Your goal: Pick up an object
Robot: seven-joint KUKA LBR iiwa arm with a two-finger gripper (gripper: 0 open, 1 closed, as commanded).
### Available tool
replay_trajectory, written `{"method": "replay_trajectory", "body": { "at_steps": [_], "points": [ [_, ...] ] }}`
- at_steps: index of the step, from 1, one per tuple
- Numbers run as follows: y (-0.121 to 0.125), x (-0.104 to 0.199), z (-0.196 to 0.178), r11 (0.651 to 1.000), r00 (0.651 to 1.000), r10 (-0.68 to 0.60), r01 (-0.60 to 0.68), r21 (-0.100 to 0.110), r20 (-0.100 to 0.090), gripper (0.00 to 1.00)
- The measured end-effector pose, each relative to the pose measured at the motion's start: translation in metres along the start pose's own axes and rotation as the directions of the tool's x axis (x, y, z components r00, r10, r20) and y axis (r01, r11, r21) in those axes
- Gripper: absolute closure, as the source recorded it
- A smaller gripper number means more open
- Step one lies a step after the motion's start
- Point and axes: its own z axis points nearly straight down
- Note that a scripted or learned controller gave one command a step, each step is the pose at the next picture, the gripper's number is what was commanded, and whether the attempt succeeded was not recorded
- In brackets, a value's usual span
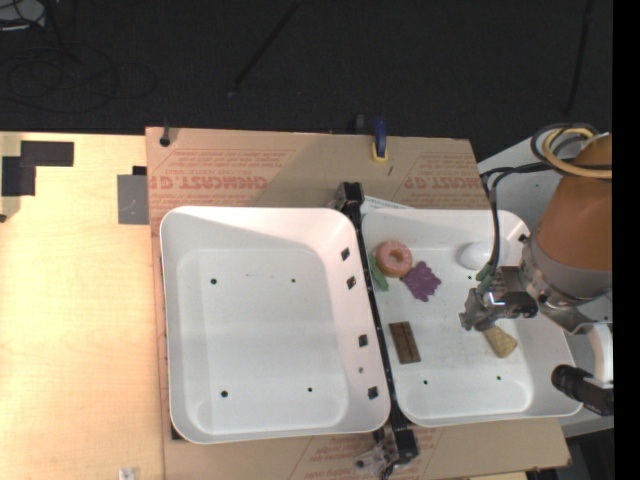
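over the right bin (540, 393), camera view: claw (487, 313) hangs low at the end of the grey arm (580, 238), orange band above. whether the claw is wide or narrow, cannot tell; it shows as a dark metallic knot from this slant.

tan cork-like piece (501, 343) lies just below the claw, touching or nearly so, tilted on the bin floor. nearest candidate for the pick. nothing visibly gripped. judged light, stiff, slightly rough, so it should not slip much; short and stubby, so best taken across its narrow middle, and it may roll away if nudged off-centre.

brown flat bar (403, 342) sits well left of the claw, lying flat. judged rigid and thin; hard to get under, take it across the short width.

purple lumpy toy (422, 281) is up and left of the claw, just beside a pink ring (393, 259) farther left. both judged light and soft-ish; ring could be pinched through its rim.

small white object (472, 256) above the claw, blurred, shape unclear.

left bin (180, 268) lies far left of the claw on the bench (70, 298).
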Motion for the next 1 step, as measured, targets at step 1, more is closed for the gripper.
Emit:
{"method": "replay_trajectory", "body": {
  "at_steps": [1],
  "points": [
    [-0.0027, 0.059, -0.1172, 1.0, 1.0, -0.015, 0.015, -0.012, -0.005, 1.0]
  ]
}}
